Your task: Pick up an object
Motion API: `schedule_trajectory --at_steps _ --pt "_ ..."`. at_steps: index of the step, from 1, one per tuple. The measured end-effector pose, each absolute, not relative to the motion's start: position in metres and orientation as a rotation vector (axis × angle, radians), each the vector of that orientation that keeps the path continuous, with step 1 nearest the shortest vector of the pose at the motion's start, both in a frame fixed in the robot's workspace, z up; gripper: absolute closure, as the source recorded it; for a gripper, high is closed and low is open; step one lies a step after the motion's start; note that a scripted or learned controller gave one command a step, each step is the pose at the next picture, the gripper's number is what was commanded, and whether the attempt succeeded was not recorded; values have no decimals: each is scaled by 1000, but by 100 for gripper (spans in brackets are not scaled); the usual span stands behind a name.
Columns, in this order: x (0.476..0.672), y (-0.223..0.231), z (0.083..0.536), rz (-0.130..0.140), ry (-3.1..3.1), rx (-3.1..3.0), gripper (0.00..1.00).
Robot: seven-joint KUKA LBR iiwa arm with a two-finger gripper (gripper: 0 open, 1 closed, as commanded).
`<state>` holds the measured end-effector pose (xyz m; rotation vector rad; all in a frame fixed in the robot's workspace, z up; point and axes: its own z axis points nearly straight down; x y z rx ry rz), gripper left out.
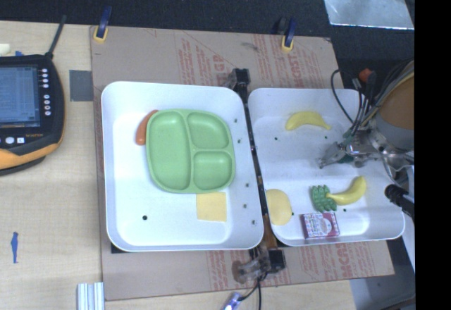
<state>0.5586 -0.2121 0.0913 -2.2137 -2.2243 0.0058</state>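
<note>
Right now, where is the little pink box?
In the camera view, the pink box lies in the right bin, by its near edge. It sits just below the green toy, with the round yellow piece to its left.

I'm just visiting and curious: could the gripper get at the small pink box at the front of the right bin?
Probably yes. The gripper hangs over the right bin, and the pink box lies uncovered near its front wall; the green toy sits close beside it.

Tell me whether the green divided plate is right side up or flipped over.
Right side up: the green divided plate shows its three hollow compartments facing the camera, lying flat in the left bin.
</note>
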Motion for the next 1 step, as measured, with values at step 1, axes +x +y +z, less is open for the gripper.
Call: schedule_trajectory --at_steps 1 --pt "617 -212 92 2 -2224 -2216 0"
